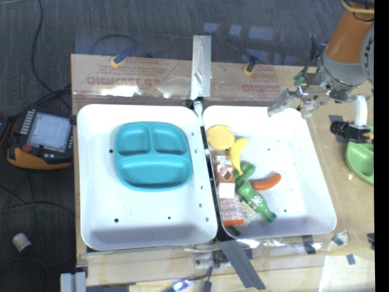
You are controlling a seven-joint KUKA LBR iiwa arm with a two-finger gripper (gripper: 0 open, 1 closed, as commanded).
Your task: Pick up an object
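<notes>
The tool [290, 102] hangs over the far right corner of the right bin [304, 163], carrying nothing, and whether it is parted or clenched I cannot tell from up here. It sits well apart from the pile, so I judge no pick has begun. The candidates crowd the bin's left wall: a yellow round piece [220, 136], a banana [237, 154], a green bottle [255, 201], an orange sausage [267, 181] and a small packet [229, 207]. The sausage lies loosest, likely easiest. Left bin [97, 212] holds a blue tray [152, 156].
</notes>
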